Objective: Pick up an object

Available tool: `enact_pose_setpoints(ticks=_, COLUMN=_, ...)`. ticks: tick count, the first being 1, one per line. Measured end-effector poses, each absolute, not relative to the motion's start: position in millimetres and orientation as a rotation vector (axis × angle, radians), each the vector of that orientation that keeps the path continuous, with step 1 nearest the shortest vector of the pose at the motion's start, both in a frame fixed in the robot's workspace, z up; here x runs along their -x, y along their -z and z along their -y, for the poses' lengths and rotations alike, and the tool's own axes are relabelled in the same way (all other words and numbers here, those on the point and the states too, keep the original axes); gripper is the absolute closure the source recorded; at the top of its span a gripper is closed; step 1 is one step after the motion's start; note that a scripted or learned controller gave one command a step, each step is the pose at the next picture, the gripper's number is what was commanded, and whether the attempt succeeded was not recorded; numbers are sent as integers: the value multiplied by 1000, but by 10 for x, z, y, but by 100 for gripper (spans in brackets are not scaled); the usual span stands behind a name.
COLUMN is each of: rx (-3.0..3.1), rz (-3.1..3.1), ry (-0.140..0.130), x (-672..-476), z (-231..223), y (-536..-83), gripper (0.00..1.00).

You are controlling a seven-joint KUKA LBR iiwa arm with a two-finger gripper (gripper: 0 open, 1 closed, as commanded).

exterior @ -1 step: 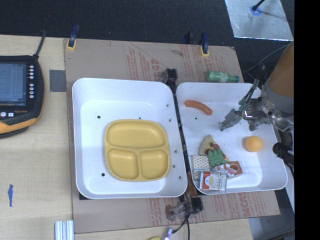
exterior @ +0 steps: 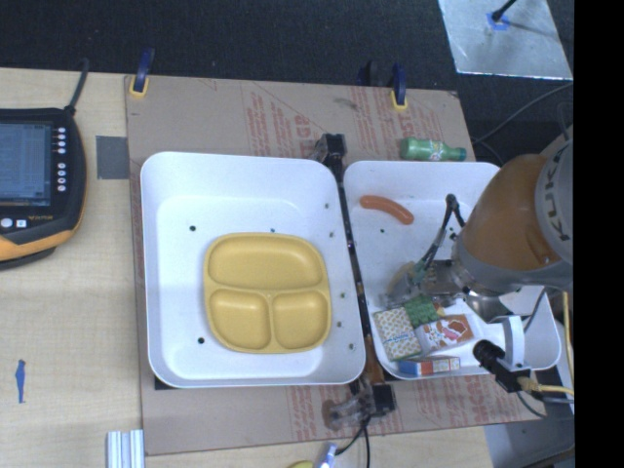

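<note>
The right bin (exterior: 487, 175) holds an orange sausage (exterior: 387, 208) near its back and a pile of small items at its front: a checkered packet (exterior: 394, 331), a red and white packet (exterior: 447, 334), a green piece (exterior: 421, 310) and a flat tube (exterior: 431, 366). My gripper (exterior: 417, 283) is low over this pile, just above the green piece, below the arm's orange band (exterior: 507, 217). The arm hides the bin's right part.
The left bin (exterior: 175, 193) holds a yellow divided plate (exterior: 266, 292). A green bottle (exterior: 432, 149) lies on the cardboard behind the right bin. A teach pendant (exterior: 29, 188) sits at the far left. Clamps (exterior: 333, 147) join the bins.
</note>
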State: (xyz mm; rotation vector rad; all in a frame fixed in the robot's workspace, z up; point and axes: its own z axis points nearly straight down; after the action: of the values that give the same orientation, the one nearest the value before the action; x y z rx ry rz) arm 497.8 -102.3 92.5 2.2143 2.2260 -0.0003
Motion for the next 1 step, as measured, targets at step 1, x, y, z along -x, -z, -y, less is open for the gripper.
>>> enact_pose_setpoints(ticks=1, rx=-2217, rz=-2228, ry=3, x=-5257, z=1033, y=-917, gripper=0)
